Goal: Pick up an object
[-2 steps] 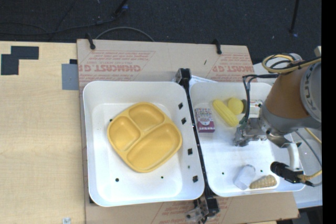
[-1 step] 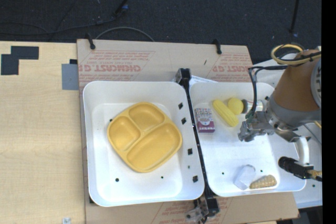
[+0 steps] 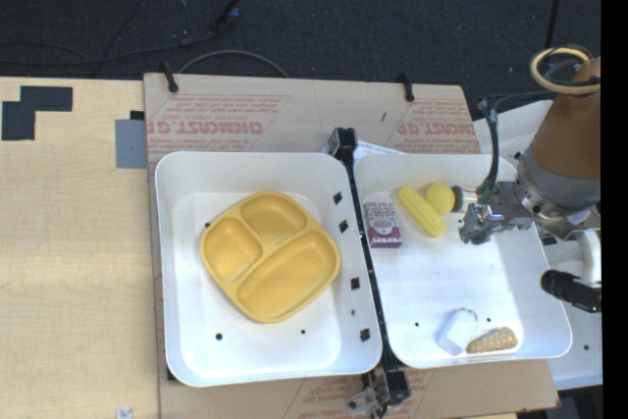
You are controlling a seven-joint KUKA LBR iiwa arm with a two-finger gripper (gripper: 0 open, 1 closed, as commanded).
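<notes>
the camera view looks down on two shallow white bins set side by side on a cardboard-covered bench. the left bin (image 3: 186, 211) holds a yellow divided plate (image 3: 271, 255) with three compartments, lying flat near the bin's middle, tilted a little relative to the bin walls.

in the right bin (image 3: 530, 309) a yellow corn cob (image 3: 420, 211) lies at a slant in the upper part, with a yellow ball-like piece (image 3: 441, 197) touching its upper right end. just left of them, close to the divider between the bins, sits a small pink and white carton (image 3: 383, 224). near the bin's lower edge a small white cup-like thing (image 3: 455, 330) lies beside a tan textured piece (image 3: 492, 340), the two almost touching.

the arm comes in from the right, its orange band (image 3: 574, 128) above the grey wrist. the gripper (image 3: 478, 223) sits low over the right bin's upper right area, just right of the yellow ball-like piece and the corn cob, near them but apart. how far its fingers stand apart i cannot tell, and nothing is seen between them. the stretch of bin floor between the gripper and the lower two items is bare.
</notes>
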